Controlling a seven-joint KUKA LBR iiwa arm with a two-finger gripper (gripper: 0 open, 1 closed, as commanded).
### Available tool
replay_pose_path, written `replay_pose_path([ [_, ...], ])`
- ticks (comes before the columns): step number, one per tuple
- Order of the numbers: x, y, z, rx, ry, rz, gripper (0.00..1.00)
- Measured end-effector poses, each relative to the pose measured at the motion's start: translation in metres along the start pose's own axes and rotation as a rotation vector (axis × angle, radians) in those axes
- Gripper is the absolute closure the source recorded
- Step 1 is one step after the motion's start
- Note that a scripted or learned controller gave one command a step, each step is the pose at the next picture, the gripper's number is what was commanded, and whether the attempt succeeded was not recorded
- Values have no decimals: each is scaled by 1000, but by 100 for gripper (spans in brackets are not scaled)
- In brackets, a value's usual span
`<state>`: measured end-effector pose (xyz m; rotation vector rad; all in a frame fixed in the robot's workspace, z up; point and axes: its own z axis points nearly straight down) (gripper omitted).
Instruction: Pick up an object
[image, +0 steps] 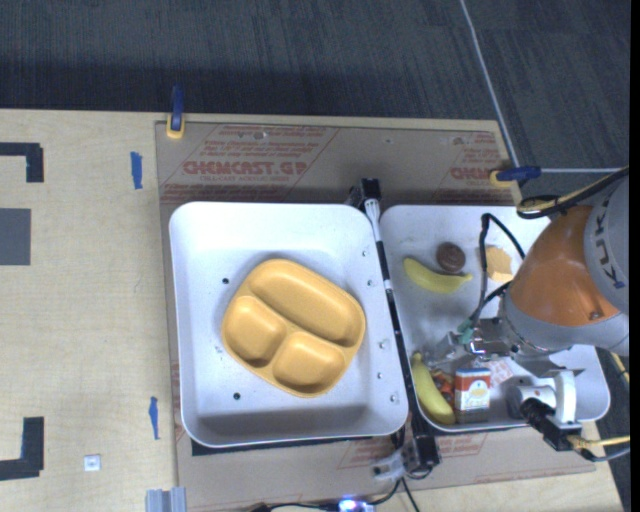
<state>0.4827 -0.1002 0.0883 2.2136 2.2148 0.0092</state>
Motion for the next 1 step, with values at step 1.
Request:
replay_pose_path([
  [1,-3,2,-12,-9,-7,3,100],
])
